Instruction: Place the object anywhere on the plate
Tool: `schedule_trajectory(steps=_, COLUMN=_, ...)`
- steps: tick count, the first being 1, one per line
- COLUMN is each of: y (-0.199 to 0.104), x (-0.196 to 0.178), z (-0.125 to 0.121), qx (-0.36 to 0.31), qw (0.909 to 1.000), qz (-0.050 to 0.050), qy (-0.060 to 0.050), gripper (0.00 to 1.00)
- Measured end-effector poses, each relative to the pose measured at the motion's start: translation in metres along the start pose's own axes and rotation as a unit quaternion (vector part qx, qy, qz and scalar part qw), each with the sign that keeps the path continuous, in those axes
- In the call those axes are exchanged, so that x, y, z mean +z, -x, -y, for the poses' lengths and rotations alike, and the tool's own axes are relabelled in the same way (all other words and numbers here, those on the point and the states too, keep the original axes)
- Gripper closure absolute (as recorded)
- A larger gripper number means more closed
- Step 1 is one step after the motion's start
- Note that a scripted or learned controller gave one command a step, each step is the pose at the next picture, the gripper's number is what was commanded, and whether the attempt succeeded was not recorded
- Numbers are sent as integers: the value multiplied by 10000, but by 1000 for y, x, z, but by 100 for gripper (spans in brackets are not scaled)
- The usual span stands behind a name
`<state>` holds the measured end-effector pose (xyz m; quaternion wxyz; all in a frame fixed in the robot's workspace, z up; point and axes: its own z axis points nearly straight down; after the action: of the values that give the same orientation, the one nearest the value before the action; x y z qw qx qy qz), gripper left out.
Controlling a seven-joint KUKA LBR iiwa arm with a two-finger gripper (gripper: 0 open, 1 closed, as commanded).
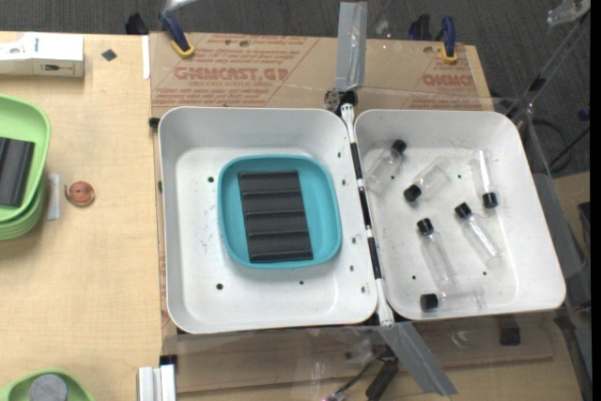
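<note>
A teal plate (324, 202) lies in the left white bin (188, 230). A black ribbed rectangular insert (275, 214) rests on the plate's middle. In the right white bin (526, 192) lie several clear plastic vials with black caps, scattered: one near the top left (387, 159), one in the middle (424, 183), one at the right (485, 180), one lower right (476, 230), one lower middle (436, 249) and one near the front (451, 300).
Cardboard (244, 70) lies behind the bins, held by clamps (176, 35) (447, 40). On the wooden bench at the left stand a green tray (23, 166), a white box (42, 54) and a small round orange piece (81, 193).
</note>
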<state>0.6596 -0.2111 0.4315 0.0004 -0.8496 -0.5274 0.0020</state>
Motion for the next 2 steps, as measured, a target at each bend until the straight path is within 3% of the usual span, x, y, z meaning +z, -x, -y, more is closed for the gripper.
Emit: schedule_trajectory(steps=2, y=0, x=0, z=0, qx=0, qw=10000, qz=0, qy=0, gripper=0)
